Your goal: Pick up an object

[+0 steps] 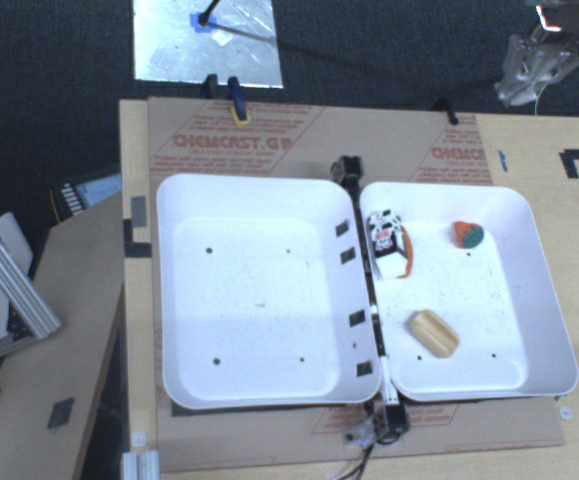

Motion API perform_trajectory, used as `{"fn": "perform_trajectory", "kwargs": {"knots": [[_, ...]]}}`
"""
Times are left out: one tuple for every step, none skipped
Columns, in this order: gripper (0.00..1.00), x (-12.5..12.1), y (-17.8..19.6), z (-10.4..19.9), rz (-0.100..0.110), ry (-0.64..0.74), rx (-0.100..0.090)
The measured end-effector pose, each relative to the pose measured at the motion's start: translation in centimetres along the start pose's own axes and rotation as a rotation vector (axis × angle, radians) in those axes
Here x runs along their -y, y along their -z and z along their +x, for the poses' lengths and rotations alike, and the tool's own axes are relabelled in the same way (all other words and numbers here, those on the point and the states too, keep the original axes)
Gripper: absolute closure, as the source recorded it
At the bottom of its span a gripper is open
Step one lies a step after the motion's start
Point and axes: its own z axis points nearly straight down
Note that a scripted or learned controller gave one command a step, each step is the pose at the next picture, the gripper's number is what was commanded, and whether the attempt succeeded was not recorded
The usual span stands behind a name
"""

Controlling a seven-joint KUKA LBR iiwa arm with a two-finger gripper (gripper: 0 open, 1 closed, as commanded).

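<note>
Three objects lie in the right bin (pixel 529 298). A small black, white and orange toy (pixel 389 244) rests against the bin's left wall. A red and green piece (pixel 468 234) sits near the far right part. A tan, bread-like block (pixel 434 332) lies toward the front. My gripper (pixel 531 68) hangs high at the upper right, beyond the bench's far edge, well away from the bin and its objects. Nothing shows between its fingers.
The left bin (pixel 254 288) sits beside the right one, joined by a black hinge strip (pixel 367 288). A shiny metal sheet (pixel 207 26) lies on the floor behind. An aluminium frame (pixel 4 283) stands at the left edge.
</note>
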Motion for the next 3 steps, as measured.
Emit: {"fn": "perform_trajectory", "kwargs": {"knots": [[1.0,0.3,0.4,8.1,0.0,0.022,-0.006],[1.0,-1.2,0.3,17.3,0.0,0.025,-0.007],[1.0,-7.2,-2.0,25.3,0.001,0.022,-0.006]]}}
